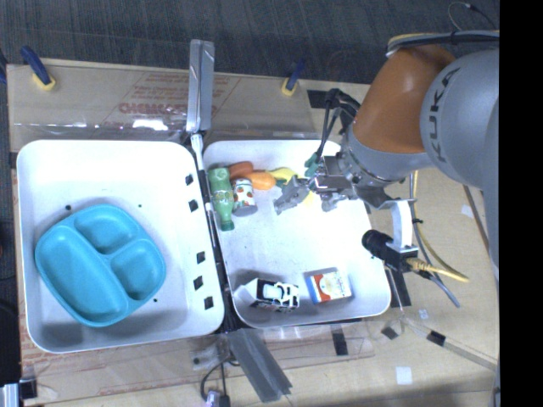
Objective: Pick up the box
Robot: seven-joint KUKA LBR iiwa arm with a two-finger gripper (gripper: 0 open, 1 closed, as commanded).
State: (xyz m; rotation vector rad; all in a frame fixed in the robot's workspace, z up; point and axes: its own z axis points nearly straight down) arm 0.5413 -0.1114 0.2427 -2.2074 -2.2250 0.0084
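step: approach, box not yet taken | box (327, 286) lies flat at the right bin's (254, 253) 5 o'clock, beside a toy car (278, 293) | gripper (307, 192) at the bin's 1 o'clock, fingers spread, nothing between them | next: likely travel toward 6 o'clock, descend over box

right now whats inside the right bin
The right bin holds a box and a black-and-white toy near the front, a green bottle, small can and orange and yellow pieces at the back. The pincer covers some floor.
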